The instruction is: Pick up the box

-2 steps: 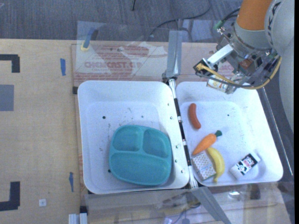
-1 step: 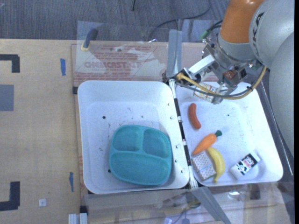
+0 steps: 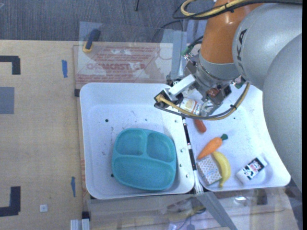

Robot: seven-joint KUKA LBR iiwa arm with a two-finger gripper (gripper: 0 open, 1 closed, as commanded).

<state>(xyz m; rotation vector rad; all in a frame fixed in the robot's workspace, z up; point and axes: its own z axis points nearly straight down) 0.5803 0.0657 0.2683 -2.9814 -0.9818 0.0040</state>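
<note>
My gripper (image 3: 194,107) hangs over the far left corner of the right bin (image 3: 273,147), close to the wall between the two bins. The wrist and its cables cover most of it. A small pale box with a yellow and red label (image 3: 190,105) shows right under the wrist, and I cannot make out whether it is held. Two more boxes lie at the near side of the right bin: a red-and-white checked box (image 3: 208,169) and a small black-and-white box (image 3: 252,168).
A carrot (image 3: 211,146), a banana (image 3: 222,167) and a small red piece (image 3: 200,125) lie in the right bin. In the left bin (image 3: 96,109) lies a teal divided plate (image 3: 144,159). The arm's bulk covers the right bin's far right.
</note>
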